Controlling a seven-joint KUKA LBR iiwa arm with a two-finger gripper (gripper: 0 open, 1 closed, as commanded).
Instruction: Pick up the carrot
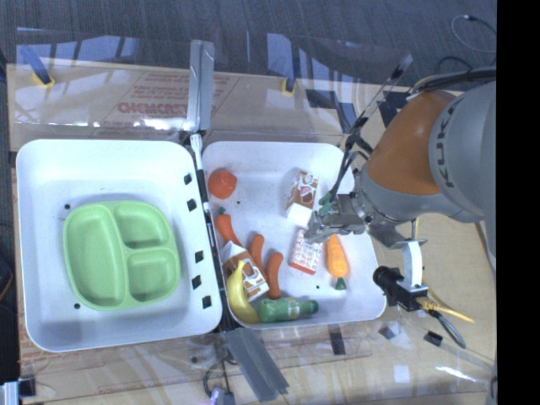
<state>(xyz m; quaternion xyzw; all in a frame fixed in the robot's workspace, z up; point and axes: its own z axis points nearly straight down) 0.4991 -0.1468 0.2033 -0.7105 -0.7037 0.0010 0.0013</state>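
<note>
Carrot (337,256): we see it in the right bin (261,152), right of centre in the frame, lying lengthwise with its green end toward the bin's lower right wall; close to that wall, so little room on that side.
Hand (323,223): we find it just above the carrot's upper end, over the bin's right part; whether its fingers are apart or together we cannot tell.
Neighbours: a red-and-white packet (305,253) lies just left of the carrot, nearly touching; a white block (299,213) sits up-left of it.
Lower edge: a banana (239,294) and green bottle (287,309) crowd the bin's lower wall.
Open room: we see bare floor in the bin's upper middle, right of the tomato (222,183).
Left bin (42,167): holds a green tray (122,254).
</note>
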